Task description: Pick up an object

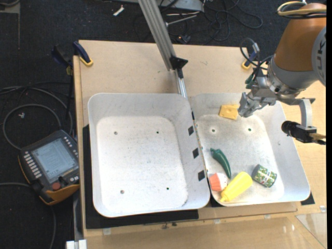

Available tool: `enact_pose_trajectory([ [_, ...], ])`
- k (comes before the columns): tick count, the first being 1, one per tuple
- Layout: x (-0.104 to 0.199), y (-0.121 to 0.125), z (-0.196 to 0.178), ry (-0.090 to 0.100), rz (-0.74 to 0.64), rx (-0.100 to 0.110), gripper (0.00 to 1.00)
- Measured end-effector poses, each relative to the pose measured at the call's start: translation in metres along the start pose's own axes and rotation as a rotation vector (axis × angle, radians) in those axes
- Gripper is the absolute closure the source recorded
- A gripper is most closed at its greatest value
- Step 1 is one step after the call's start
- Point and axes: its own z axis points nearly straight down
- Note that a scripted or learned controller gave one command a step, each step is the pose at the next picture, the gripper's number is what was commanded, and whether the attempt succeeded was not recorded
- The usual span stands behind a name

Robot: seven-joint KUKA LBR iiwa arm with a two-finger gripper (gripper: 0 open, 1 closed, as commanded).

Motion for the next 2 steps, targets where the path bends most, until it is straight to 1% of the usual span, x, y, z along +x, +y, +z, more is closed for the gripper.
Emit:
enact_pose_trajectory([
  [1,0.056,-0.013,0.012,0.001,-0.001,0.001,1.00],
  [2,0.103,-0.029,0.021,0.000,0.000,0.001,1.00],
])
